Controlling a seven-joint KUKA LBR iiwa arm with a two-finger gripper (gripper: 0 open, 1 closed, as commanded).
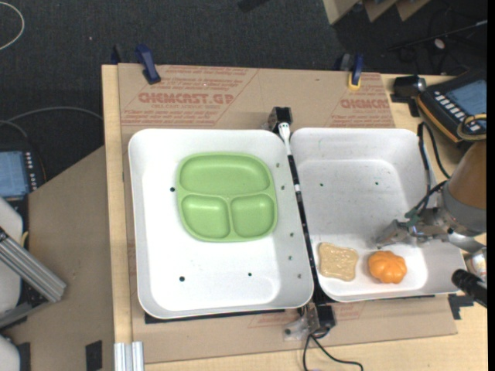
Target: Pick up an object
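Not yet picked up — rounded orange pumpkin-shaped toy [387, 267] lying near the front of the shallow white right-hand bin [348, 149], beside a tan toast-shaped slice [338, 260]. Two-finger gripper [393, 236] low, just above the orange toy, fingers splayed apart, holding nothing. Closing and lifting left to do.

Bench [232, 99]: brown board w/ red print along the top, filling mid-frame. Directly on it, 2 shallow white bins side by side, edges touching at centre: left bin [155, 230] center-left, right bin [348, 161] center-right. Blue clamp [147, 62] on the top edge at upper left, yellow-blue clamp [355, 73] at upper right.
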